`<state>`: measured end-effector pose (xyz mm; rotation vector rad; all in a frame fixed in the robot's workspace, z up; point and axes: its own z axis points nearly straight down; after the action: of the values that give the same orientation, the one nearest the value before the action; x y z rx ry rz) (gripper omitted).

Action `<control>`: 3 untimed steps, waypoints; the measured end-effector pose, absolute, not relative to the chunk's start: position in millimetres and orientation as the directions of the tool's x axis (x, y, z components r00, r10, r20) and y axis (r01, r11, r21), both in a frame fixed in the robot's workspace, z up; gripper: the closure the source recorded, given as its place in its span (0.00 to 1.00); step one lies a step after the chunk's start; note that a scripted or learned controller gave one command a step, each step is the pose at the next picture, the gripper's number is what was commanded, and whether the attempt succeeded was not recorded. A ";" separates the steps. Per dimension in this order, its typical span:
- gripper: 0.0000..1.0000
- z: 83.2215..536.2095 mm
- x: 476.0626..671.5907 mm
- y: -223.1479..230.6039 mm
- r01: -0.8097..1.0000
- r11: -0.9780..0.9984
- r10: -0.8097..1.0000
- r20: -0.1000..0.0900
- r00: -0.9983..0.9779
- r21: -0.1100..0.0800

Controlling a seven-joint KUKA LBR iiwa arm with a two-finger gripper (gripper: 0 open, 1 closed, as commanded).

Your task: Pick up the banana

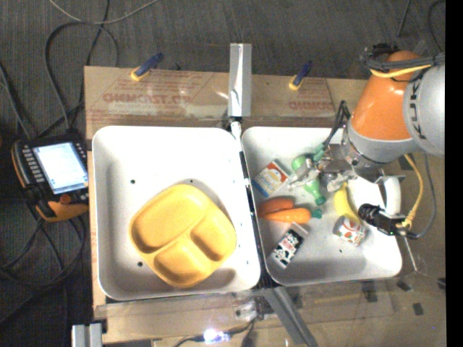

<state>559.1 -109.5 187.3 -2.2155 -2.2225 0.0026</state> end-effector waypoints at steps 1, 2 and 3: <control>0.00 133.5 582.2 -144.3 1.000 -0.014 1.000 -0.001 0.014 -0.003; 0.00 142.3 595.3 -203.5 0.997 0.081 0.997 -0.003 -0.081 -0.001; 0.00 96.0 566.8 -213.9 0.998 0.065 0.998 0.005 -0.065 0.004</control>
<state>566.8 -213.9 96.0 -2.1473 -2.2917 -0.0091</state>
